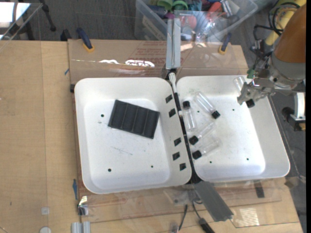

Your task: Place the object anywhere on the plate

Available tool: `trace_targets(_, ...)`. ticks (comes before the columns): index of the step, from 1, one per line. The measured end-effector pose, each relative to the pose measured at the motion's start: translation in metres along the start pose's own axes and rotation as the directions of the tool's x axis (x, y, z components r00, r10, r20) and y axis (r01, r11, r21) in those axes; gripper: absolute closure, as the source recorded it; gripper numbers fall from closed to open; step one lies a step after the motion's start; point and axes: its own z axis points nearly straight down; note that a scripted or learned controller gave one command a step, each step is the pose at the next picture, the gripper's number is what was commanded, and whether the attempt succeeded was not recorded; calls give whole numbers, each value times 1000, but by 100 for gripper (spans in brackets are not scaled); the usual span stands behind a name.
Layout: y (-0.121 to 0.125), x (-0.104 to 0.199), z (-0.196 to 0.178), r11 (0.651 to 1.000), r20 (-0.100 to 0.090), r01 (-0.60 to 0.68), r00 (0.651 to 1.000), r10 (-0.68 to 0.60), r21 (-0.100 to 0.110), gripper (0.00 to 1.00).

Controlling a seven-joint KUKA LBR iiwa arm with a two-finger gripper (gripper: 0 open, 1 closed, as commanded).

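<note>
A black ribbed plate [133,119] lies flat in the left bin [92,174], towards its back. Several clear vials with black caps [201,130] lie scattered in the left half of the right bin [272,164]. One vial [206,106] points toward the back right. My gripper [248,100] hangs over the back right part of the right bin, to the right of the vials and apart from them. A faint clear shape [238,84] shows just beside it; I cannot tell whether it is held.
Black clips [175,142] line the ridge between the bins. A clear tub of colourful items [194,4] stands behind the bins. A metal bar [171,42] runs back from the ridge. Cables hang at the far right.
</note>
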Motion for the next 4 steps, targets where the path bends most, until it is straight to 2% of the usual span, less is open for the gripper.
trace_targets(1,-49,-42,-62,999,0,-34,999,34,-3,100)
trace_targets(2,-49,-42,-62,999,0,-34,999,34,-2,0)
trace_targets(3,-57,-37,-94,979,2,204,979,-204,-6,0)
trace_targets(4,-56,-38,-104,979,3,203,979,-203,-10,100)
